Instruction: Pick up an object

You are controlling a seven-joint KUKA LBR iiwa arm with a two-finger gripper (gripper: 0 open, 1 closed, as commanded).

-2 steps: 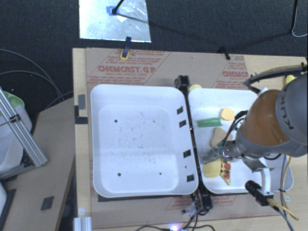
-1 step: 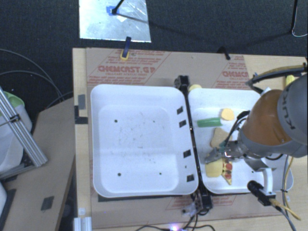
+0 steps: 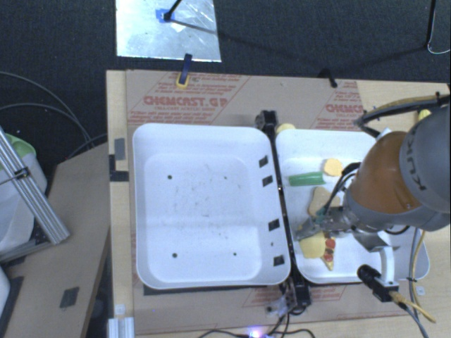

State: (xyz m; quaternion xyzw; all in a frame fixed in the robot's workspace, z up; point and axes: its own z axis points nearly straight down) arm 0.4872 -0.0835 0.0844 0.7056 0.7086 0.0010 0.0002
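The hand sits low in the right bin, over small objects; its grip cannot be told. A green stick lies crosswise nearby.

Left bin: bare floor, open to reach from above. Right bin: crowded; green stick, yellow round piece, yellow block and red-yellow piece clustered near the divider; arm covers its right half.

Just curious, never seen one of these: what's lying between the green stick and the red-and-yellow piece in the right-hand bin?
In the camera view, a pale yellow wedge lies between the green stick and the red-and-yellow piece, beside the end effector.
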